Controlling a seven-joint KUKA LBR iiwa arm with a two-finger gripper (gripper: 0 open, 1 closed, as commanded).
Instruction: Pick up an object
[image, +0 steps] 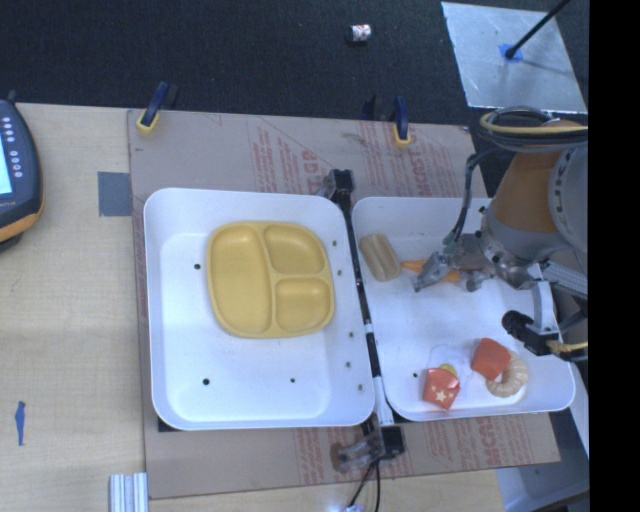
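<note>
You see one yellow tray (270, 278) in the left bin (170, 400); four items right; your claw (440, 272) spreads wide, holding nothing.

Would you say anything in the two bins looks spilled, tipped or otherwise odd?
Nothing stands out. The yellow plate lies flat in the left bin; the bread roll and toy foods sit loose in the right bin, near the gripper.

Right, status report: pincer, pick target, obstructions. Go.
Pincer low in right bin, over orange piece; grip unconfirmed. Tan roll just beside. Red block and red-topped ring untouched at near edge. Yellow tray in left bin, clear of arm.
</note>
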